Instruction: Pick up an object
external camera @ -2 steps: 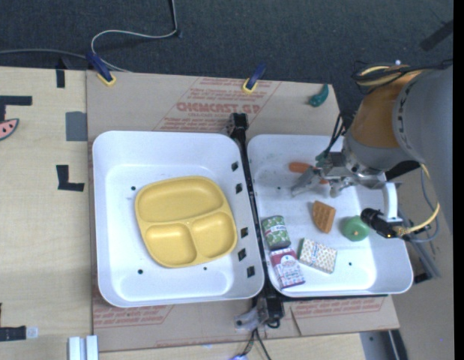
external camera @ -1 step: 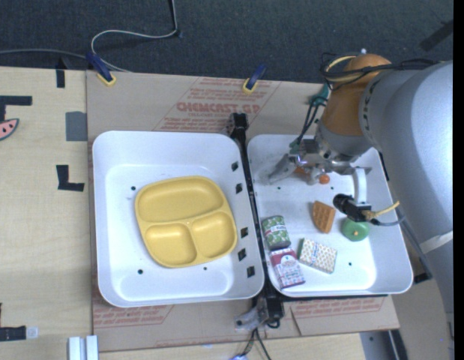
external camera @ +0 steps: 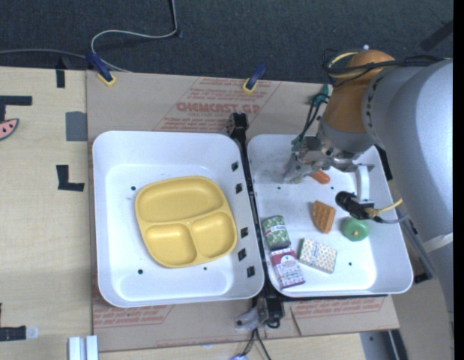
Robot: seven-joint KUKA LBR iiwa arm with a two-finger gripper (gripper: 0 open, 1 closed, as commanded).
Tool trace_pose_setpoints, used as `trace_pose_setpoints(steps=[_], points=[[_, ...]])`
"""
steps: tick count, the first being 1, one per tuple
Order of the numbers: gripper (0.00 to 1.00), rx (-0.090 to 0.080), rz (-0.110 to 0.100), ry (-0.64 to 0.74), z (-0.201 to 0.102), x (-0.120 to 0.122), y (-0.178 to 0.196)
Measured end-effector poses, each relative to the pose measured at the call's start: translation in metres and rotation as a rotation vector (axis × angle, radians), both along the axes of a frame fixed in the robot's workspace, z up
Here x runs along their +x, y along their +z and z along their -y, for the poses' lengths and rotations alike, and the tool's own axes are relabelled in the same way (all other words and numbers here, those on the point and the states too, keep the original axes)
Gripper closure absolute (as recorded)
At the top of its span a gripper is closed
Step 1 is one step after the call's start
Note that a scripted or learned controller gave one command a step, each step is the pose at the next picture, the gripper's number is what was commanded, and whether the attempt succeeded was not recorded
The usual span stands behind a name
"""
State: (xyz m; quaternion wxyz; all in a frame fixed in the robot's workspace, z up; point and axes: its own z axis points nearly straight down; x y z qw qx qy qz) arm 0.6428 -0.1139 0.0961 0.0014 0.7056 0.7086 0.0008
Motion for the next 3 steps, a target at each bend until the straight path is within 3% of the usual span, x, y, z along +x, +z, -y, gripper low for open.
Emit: trace_pose_setpoints(steps=[1, 2, 3], points=[[0.00, 0.000, -0.001, 0.000, 0.0000, -0.0003, -0.0007], [1.00, 0.001, -0.002, 0.001, -0.0005, -0.0004, 0.0087], [0.00, 0.000, -0.002, 0.001, -0.0005, -0.0004, 0.0085]])
